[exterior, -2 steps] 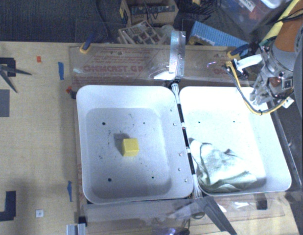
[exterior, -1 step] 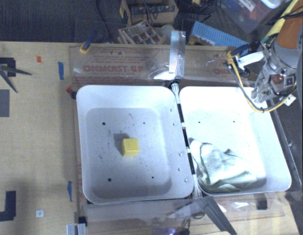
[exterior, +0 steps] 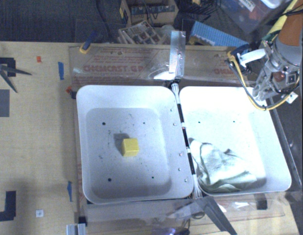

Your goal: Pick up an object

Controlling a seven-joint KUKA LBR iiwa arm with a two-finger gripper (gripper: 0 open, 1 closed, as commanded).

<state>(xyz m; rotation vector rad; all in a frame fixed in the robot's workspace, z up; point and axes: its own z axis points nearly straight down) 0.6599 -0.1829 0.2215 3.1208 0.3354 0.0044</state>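
1. A pale wooden table carries everything, with strips of blue tape and a small red mark on its left part.
2. A clear plastic sheet with faded red lettering lies behind the bins (the words are too blurred to read).
3. A shiny metal bracket stands upright at the back, between the bins.
4. A blue ridged panel lies beyond the table on the dark floor.

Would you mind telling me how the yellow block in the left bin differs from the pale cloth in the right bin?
The yellow block is small, boxy and bright; the pale cloth is larger, crumpled and whitish with a greenish tinge. The yellow block sits near the middle of the left bin, apart from its walls, while the pale cloth is bunched into the right bin's near-left corner. Both lie loose, well away from the gripper.
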